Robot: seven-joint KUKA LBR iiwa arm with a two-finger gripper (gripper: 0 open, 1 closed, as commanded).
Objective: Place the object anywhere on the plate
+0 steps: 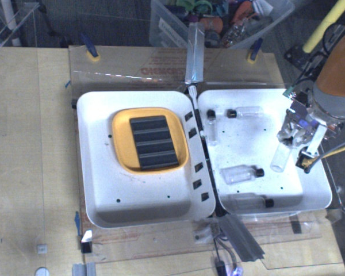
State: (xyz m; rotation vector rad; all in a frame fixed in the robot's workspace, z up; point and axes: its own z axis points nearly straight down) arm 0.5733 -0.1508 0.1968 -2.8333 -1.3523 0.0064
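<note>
Wooden desk [29, 154] carries both bins; we see our hand [296, 137] at the right bin's [259, 203] far edge, gripping a clear vial [280, 157]. Next: carry it left onto the yellow plate [122, 125].

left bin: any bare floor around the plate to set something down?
Left bin: widest bare floor is in front of the plate, plus a strip on its left. Right bin is crowded: clear vials scattered, and the hand over its right side.
</note>
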